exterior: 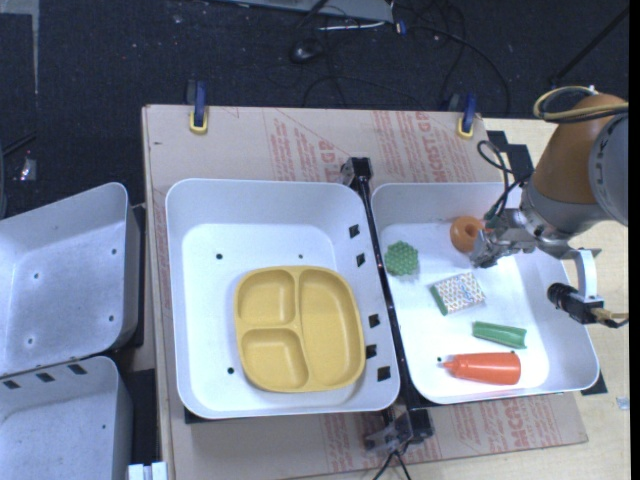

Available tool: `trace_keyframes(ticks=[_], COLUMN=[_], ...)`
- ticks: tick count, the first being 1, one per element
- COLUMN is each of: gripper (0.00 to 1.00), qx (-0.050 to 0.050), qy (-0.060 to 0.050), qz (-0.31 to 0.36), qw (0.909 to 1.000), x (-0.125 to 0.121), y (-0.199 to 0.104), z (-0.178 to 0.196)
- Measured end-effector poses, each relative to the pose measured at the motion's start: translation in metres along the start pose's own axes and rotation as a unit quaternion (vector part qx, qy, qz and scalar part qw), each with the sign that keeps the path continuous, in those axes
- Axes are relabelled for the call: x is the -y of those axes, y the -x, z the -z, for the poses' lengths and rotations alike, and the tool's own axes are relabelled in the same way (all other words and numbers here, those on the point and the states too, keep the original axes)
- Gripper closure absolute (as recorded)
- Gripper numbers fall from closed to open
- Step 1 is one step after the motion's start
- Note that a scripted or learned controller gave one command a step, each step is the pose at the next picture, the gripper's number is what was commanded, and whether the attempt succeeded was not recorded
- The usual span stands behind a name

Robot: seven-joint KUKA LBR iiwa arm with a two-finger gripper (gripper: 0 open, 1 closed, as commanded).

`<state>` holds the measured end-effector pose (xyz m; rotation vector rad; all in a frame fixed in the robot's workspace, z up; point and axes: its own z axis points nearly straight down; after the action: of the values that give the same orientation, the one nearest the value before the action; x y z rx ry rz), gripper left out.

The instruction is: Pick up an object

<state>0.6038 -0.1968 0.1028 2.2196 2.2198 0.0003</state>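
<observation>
From above, the claw sits low in the right bin, just beside a small orange round object near the bin's far wall; it has no long axis. Claw state: cannot tell.

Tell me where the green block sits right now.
The green block lies in the right bin, toward its near right part, just above the orange bottle and right of and below the patterned sponge.
</observation>
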Motion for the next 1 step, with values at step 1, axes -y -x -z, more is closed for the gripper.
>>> trace_keyframes(ticks=[1], gripper=[1.0], qx=[0.001], qy=[0.003], qz=[0.001], qw=[1.0], x=[-0.0095], y=[-0.0002], z=[0.0609])
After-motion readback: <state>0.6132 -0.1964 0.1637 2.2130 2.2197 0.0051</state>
